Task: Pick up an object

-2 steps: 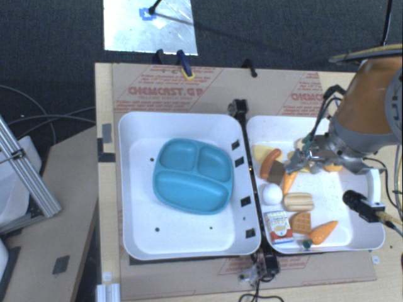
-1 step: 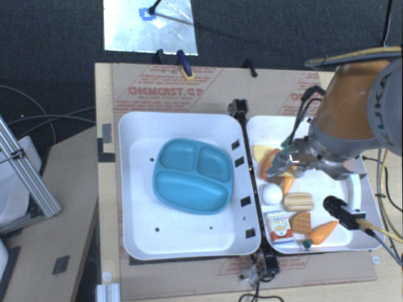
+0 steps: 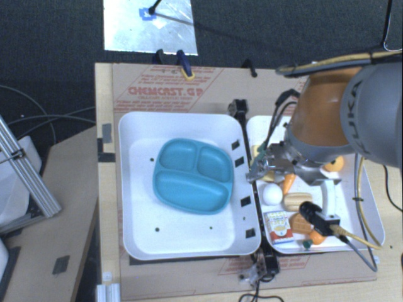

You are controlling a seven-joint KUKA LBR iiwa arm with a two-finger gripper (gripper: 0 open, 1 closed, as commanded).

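- Gripper (image 3: 267, 165) low over right shallow white bin (image 3: 371, 222), among small toy food items; finger state: cannot tell.
- Nearest: white egg-shaped piece (image 3: 272, 195), lying in bin.
- Nothing visibly lifted; grasp and lift pending.

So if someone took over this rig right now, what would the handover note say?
Gripper: low over the left part of the right bin, near the divider; whether it is open or shut cannot be told, and no object is visibly held.
Objects: white egg, bread roll, carrot and small red-and-white box lie in the right bin. The blue divided plate sits in the left bin.
Done: arm is positioned over the pile.
Left: grasp one object and lift it.
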